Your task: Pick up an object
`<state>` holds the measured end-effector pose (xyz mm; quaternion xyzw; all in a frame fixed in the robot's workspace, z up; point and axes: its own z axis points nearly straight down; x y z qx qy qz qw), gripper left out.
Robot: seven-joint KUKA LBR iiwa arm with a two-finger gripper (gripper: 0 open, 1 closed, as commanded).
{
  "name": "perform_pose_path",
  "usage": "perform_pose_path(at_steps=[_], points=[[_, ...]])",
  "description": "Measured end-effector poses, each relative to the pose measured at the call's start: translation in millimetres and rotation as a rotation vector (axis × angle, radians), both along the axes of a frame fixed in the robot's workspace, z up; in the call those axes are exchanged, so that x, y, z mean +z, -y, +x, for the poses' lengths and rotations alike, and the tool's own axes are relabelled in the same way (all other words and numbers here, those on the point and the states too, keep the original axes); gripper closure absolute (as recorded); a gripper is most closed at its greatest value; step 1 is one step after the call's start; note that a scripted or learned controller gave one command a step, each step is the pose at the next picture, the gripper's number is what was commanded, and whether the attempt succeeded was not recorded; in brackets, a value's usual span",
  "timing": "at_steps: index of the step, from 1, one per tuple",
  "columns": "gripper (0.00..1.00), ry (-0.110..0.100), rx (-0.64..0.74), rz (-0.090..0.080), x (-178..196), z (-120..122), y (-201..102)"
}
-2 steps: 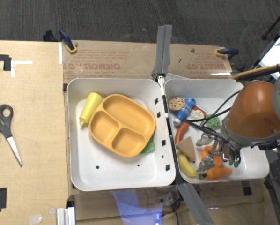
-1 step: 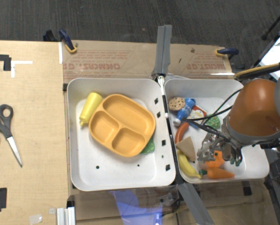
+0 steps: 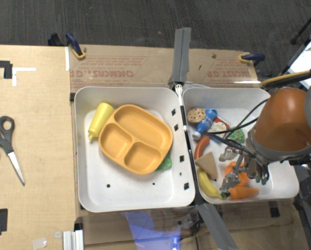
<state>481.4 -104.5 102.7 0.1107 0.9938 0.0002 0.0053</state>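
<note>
On the far left, a pair of grey-handled scissors (image 3: 7, 145) lies on the bare wooden bench (image 3: 30, 191), well apart from both bins. Next comes the left bin (image 3: 85, 191), which holds a yellow squeeze bottle (image 3: 100, 120) along its left side and, touching it, a yellow divided tray (image 3: 135, 138) with three compartments; a bit of something green (image 3: 166, 163) peeks out from under the tray's near right corner. A grey strip (image 3: 180, 56) runs away from the seam between the two bins, over a cardboard sheet (image 3: 119, 69) at the far edge. The right bin (image 3: 285, 189) is crowded: a round cookie (image 3: 196, 114) in the far left corner, a blue and white toy (image 3: 207, 121) just beside it, a red curved piece (image 3: 199, 147), a tan wedge (image 3: 208, 163), and a banana (image 3: 207, 185) along the near left wall. My pincer (image 3: 231, 184) hangs low over the near part of this bin, with my orange-banded wrist (image 3: 285, 124) above and to its right. An orange carrot (image 3: 243, 192) lies just near and right of my fingertips, touching or almost touching them, with the banana just to their left. I cannot tell whether my fingers are spread or pressed together, and nothing visibly sits between them.
</note>
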Motion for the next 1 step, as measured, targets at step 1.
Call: perform_pose_path(at_steps=[1], points=[[1.0, 0.004, 0.0, 0.0, 9.2, 1.6, 0.2]])
